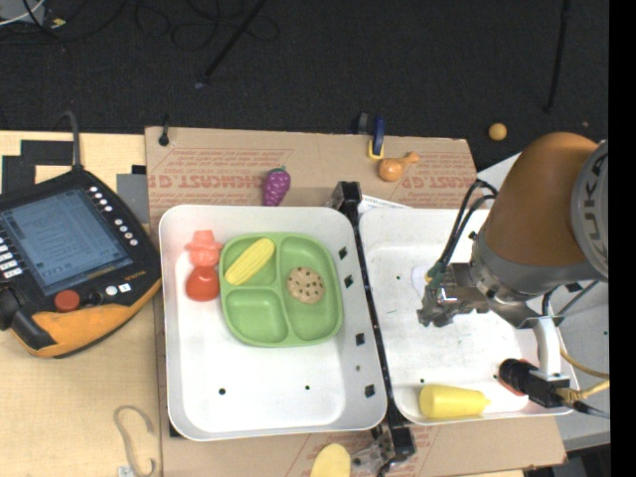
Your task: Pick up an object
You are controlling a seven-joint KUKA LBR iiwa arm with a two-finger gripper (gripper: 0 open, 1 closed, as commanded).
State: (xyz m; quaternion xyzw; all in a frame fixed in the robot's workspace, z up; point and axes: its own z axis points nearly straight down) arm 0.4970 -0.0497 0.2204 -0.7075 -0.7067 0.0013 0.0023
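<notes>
Gripper: the two-finger gripper (435,304) hangs low over the middle of the right shallow white bin (397,266); whether it is open or closed cannot be told, and nothing can be seen held in it.
Arm: grey, with an orange band (542,202), reaching in from the right; the dark letters "UK" can be read on its casing at the frame edge.
Task object: a smooth yellow plastic piece, rounded and tapering (452,400), lies on its side against the near rim of the right bin, well apart from the gripper.
Left bin: the left shallow white bin (258,396) holds a green plastic divided plate (263,321).
Plate contents: a yellow toy corn cob (246,259) lies in the far-left compartment and a tan toy cookie with dark chips (305,284) in the compartment beside it.
Beside the plate: a pink-and-red toy figure (203,266) stands touching the plate's left edge.
Cardboard sheet: brown cardboard (214,162) under both bins bears red print, upside down, reading roughly "CHEMCAST".
On the cardboard: a purple toy grape bunch (276,185) and an orange pear-shaped toy (396,166) lie beyond the bins.
Bench, left: a grey-and-orange control pendant with a screen (70,256); its screen text is too small to read.
</notes>
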